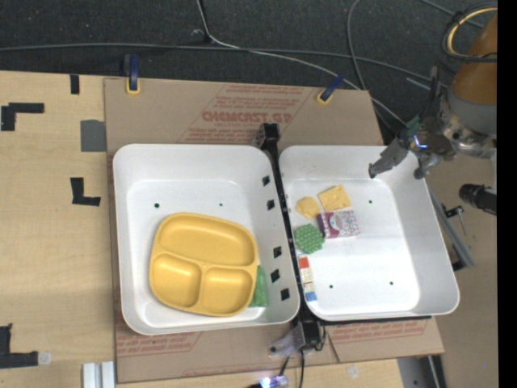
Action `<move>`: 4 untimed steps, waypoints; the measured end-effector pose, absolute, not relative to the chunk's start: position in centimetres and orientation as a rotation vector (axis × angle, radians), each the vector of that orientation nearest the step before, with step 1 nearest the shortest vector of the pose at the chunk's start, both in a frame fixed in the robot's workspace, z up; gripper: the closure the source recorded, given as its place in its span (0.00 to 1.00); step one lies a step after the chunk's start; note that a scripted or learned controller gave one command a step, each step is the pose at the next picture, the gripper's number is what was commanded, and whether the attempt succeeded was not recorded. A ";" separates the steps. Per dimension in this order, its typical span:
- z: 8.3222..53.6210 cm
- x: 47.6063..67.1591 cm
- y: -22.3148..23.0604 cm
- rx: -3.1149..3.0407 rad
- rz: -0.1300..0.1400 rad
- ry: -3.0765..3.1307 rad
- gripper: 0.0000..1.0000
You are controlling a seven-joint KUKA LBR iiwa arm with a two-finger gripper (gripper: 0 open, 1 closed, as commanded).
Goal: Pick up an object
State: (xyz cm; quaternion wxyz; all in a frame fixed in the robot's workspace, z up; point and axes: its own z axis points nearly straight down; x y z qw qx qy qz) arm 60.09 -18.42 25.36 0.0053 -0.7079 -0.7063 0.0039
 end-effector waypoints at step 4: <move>9.7 59.9 -17.8 -2.217 0.006 -2.220 0.00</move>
